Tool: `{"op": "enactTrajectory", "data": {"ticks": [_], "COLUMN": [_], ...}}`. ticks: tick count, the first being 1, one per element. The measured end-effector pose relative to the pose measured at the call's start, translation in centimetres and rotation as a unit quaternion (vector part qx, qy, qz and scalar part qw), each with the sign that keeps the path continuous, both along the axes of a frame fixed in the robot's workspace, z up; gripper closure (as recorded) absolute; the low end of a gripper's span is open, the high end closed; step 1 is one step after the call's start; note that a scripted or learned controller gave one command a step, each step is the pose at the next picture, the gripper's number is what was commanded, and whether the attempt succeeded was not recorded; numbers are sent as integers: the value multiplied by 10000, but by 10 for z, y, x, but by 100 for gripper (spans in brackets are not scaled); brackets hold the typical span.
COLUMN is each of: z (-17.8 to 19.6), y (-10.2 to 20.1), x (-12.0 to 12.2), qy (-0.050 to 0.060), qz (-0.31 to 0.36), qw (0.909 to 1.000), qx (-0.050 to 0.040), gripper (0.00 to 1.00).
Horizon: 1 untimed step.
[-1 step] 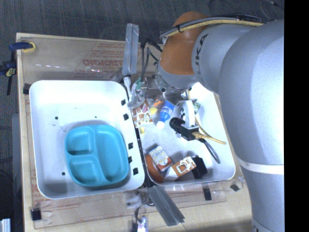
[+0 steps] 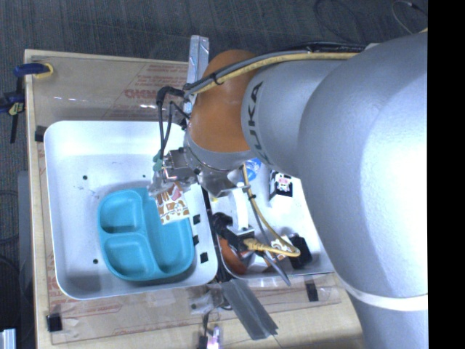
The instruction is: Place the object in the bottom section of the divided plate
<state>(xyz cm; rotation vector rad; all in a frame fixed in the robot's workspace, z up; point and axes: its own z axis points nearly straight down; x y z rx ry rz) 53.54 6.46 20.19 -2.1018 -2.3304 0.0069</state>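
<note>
A blue divided plate (image 2: 134,238) lies in the left bin (image 2: 73,166), with two small sections on its left and one long section along its right side. A small white object with red print (image 2: 173,206) sits tilted over the plate's long right section, right at the tip of my gripper (image 2: 170,184). The gripper comes down from the orange-banded wrist (image 2: 218,115) above the divide between the bins. Whether the object hangs from the gripper or rests on the plate is unclear from this angle.
The grey arm covers most of the right bin (image 2: 305,209). Beside it lie a blue and white item (image 2: 252,169), a black and white item (image 2: 282,185), a brown object (image 2: 232,253) and a black piece (image 2: 298,247). The left bin's floor left of the plate is bare.
</note>
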Motion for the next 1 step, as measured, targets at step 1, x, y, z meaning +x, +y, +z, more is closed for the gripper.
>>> {"op": "enactTrajectory", "data": {"ticks": [1], "z": [0], "y": [-1], "x": [0], "qy": [-4], "qz": [-8], "qw": [10000], "qx": [0], "gripper": [0]}}
